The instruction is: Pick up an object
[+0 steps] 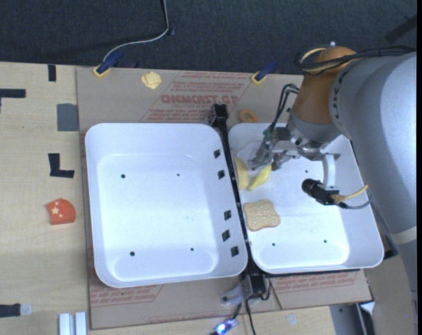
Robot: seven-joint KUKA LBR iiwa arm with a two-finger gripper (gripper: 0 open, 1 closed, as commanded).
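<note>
Arm (pixel 378 110) reached into the right bin (pixel 336 257). The jaws (pixel 265 158) were low over the banana (pixel 256 177) near the bin's left wall; could not tell their state or any grip. Toast slice (pixel 261 215) lay just below. Left bin (pixel 99 208) alongside.

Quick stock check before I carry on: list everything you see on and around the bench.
bins: 2, white, side by side on the bench
banana: 1, yellow, right bin, near the divider
bread slice: 1, tan, right bin, below the banana
red piece: 1, red, left of the bins
yellow piece: 1, yellow, above the left bin
small ring: 1, orange, above the right bin
arm: 1, grey with orange band, from the right
gripper: 1, at the banana
</note>
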